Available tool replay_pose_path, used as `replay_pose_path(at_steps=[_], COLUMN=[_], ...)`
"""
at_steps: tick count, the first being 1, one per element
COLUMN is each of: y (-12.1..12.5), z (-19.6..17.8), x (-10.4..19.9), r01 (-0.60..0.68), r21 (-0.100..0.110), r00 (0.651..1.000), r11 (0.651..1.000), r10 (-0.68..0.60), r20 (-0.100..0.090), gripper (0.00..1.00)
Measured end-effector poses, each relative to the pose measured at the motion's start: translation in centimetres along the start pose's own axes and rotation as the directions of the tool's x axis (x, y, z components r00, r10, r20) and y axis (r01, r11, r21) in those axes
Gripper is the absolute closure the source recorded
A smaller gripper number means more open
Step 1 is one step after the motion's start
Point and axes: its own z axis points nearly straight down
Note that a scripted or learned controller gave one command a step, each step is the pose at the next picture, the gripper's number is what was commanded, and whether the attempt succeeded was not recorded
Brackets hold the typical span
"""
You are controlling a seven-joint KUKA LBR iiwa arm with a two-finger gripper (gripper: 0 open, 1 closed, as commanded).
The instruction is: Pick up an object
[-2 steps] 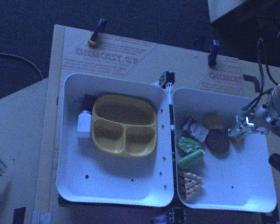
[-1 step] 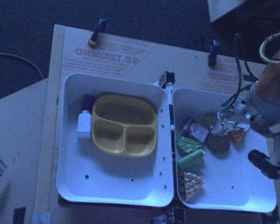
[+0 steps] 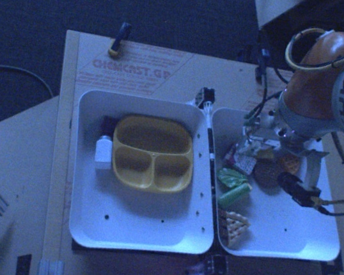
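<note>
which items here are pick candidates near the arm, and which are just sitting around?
In play, right bin under the pincer:
- green toy pieces
- dark round piece
- tan wedge, pizza-slice-like

Lying about, left bin and bench:
- yellow divided tray
- small white bottle
- clamp at the cardboard's far edge
</note>
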Motion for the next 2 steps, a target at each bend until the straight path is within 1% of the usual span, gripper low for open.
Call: replay_pose_path(at_steps=[1, 2], y=[1.0, 1.7], z=[0.1, -2.3], x=[4.8, 10.2], r01=[-0.001, 0.000], r21=[-0.001, -0.003], r00=[1.000, 1.000], r11=[1.000, 1.000], r10=[0.001, 0.000], r20=[0.001, 0.000], gripper=[1.00, 1.00])
